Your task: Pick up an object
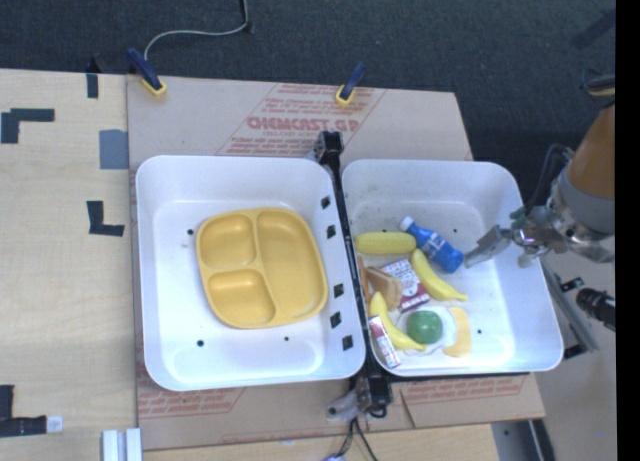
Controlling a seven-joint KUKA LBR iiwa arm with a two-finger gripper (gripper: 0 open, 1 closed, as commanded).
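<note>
Currently you are in the approach step: the hand (487,246) hangs over the right bin (500,184), beside the blue bottle (433,243), with nothing between its fingers. Whether they stand apart or together, you cannot tell. Next move, by judgement: descend onto one item in the pile, likely the bottle or a banana (385,243). Small packets beneath remain indistinct.

This is a robotics lab or test bench. Two white bins (160,279) sit on a cardboard sheet (290,124) clamped by yellow-and-blue clamps (147,71) to a wooden bench (50,279) with black tape marks (25,122), above dark carpet (400,9) with a trailing cable (200,29).
</note>
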